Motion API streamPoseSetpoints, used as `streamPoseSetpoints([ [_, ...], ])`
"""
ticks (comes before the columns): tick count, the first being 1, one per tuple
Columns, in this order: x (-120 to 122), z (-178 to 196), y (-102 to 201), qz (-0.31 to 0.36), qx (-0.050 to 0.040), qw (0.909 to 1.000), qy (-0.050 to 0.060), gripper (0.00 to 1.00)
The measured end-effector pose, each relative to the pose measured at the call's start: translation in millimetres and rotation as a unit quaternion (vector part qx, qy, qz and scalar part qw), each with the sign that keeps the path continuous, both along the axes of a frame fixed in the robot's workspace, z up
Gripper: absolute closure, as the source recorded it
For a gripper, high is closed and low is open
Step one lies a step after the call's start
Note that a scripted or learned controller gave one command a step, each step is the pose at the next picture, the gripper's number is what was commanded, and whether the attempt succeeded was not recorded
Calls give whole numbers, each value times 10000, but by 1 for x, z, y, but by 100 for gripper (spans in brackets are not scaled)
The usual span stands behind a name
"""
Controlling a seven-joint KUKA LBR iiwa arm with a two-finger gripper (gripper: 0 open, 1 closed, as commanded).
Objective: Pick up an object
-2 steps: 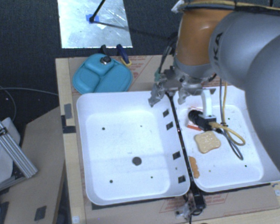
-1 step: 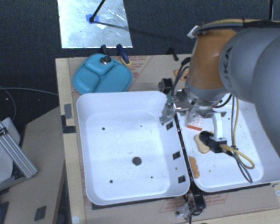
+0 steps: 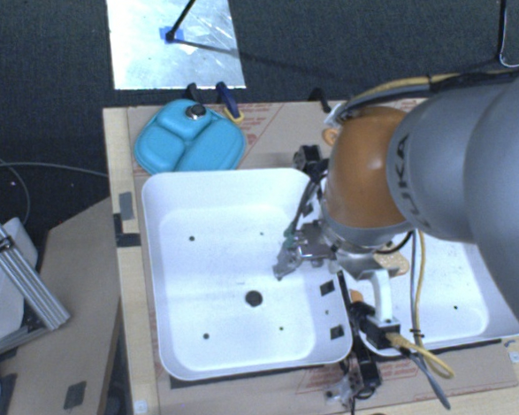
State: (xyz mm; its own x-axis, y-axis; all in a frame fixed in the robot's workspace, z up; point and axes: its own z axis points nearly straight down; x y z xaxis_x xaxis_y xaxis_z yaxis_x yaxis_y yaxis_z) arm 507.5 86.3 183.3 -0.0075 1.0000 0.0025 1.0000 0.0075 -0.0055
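Dark carpet surrounded the pale counter (image 3: 263, 126), which carried two shallow white bins side by side. The likeliest thing to pick was a small dark round object (image 3: 253, 298), lying flat on the floor of the left bin (image 3: 171, 279), nearer that bin's front edge than its back and roughly midway between its side walls. It lay alone, probably so that a grasp from above would meet nothing else. The jaws hung over the same bin near its right wall, just behind and to the right of the object and apart from it. Whether they stood wide or narrow could not be told, and nothing was seen between them. The grey arm (image 3: 468, 152) with its orange band (image 3: 363, 173) leaned across the shared rim, hiding much of the right bin (image 3: 466, 316). A tan piece (image 3: 393, 260) peeped out beneath it, too covered to name. At the counter's far left corner, outside both bins, sat a blue lidded container (image 3: 188, 138), seemingly parked out of the arm's working area. I judged that the pick had not yet been made.
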Motion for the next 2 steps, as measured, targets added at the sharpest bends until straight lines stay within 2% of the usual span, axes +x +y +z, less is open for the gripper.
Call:
streamPoseSetpoints([
  [1, 5, 11, -3, -27, -5, 10000, -43, 100],
  [2, -19, 190, 2, -5, 18, 9999, -129, 100],
])
